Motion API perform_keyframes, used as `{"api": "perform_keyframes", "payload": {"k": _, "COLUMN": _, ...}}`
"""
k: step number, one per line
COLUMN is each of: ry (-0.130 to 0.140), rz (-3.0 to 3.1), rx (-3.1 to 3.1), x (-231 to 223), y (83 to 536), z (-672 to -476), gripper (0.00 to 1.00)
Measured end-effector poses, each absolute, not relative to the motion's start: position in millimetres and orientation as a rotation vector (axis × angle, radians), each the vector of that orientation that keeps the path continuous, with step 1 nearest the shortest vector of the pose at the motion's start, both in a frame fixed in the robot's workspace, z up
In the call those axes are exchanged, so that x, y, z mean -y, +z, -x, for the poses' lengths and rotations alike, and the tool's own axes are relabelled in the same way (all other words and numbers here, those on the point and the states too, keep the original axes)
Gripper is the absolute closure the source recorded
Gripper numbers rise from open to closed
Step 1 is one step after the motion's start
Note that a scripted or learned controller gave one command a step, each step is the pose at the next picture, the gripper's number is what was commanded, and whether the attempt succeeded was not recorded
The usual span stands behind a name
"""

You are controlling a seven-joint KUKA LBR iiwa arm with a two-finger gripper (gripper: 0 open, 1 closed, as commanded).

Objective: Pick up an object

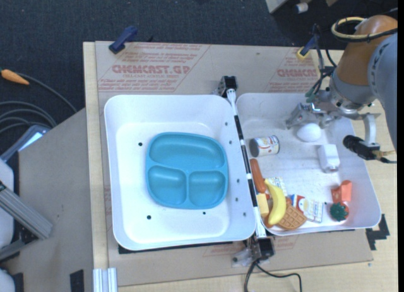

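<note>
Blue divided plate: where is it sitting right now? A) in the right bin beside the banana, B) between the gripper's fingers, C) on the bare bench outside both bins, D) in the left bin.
D: the blue divided plate lies flat on the floor of the left bin, while the banana is across the divider in the right bin.

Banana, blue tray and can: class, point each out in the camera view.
banana [276,201]: camera view, middle of its yellow curve.
blue tray [187,170]: camera view, ridge between its compartments.
can [266,146]: camera view, its side label.
</note>
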State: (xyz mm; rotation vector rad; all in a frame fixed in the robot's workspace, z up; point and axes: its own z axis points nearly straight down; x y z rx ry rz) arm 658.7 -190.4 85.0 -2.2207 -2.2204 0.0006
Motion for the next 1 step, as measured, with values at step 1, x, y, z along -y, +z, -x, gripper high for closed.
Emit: {"api": "perform_keyframes", "payload": {"k": 1, "ry": 0.000, "rz": 2.218, "rx": 2.221, "x": 105.5, "y": 84.9, "z": -666.7, "gripper": 0.00}}
